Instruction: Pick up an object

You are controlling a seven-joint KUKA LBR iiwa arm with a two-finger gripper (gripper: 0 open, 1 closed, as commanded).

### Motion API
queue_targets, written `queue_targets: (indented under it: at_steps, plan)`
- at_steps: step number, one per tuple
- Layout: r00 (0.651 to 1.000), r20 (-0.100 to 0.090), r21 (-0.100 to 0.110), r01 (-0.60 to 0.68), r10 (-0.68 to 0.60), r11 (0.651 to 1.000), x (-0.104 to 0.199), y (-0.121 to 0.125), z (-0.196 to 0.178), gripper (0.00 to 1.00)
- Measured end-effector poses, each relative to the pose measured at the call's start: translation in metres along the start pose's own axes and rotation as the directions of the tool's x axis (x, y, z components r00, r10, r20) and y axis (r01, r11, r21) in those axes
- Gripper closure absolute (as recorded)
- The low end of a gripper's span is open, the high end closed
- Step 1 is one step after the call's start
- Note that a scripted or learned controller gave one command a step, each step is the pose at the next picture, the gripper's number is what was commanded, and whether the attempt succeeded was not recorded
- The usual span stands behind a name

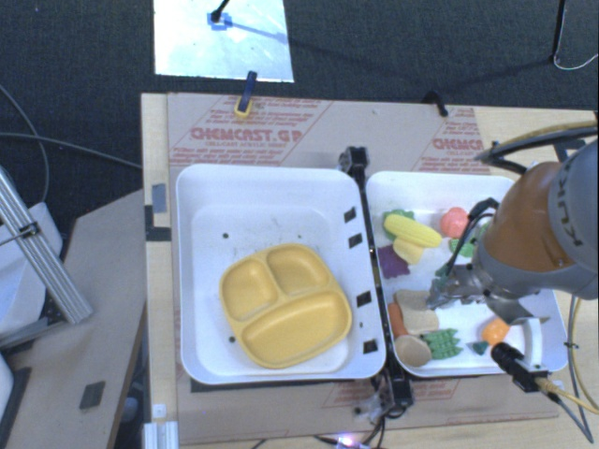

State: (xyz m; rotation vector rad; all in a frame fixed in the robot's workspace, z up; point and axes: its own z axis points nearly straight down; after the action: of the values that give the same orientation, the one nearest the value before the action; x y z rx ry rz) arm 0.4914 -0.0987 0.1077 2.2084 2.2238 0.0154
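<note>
The right bin (426,187) holds several toy foods: a yellow corn cob (412,229), a yellow piece (408,250), a purple piece (392,263), a pink-red ball (454,221), a tan slab (416,311), a green piece (443,343), a beige round piece (411,350) and an orange piece (495,330). My gripper (445,290) hangs low over the middle of this bin, just right of the tan slab. The arm's body hides its fingers.
The left bin (201,213) holds a yellow divided tray (284,302). A black divider (368,251) runs between the two bins. A reflective sheet (223,26) lies beyond the bench, and a metal rail (37,251) stands at the left.
</note>
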Motion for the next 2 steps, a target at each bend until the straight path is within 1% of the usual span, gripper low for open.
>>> queue_targets:
  at_steps: [1,2]
  plan:
    - [1.0,0.001,0.008,0.001,-0.001,1.0,0.013,0.067,0.025,1.0]
    - [1.0,0.002,0.009,0.002,-0.002,1.0,0.012,0.065,0.013,1.0]
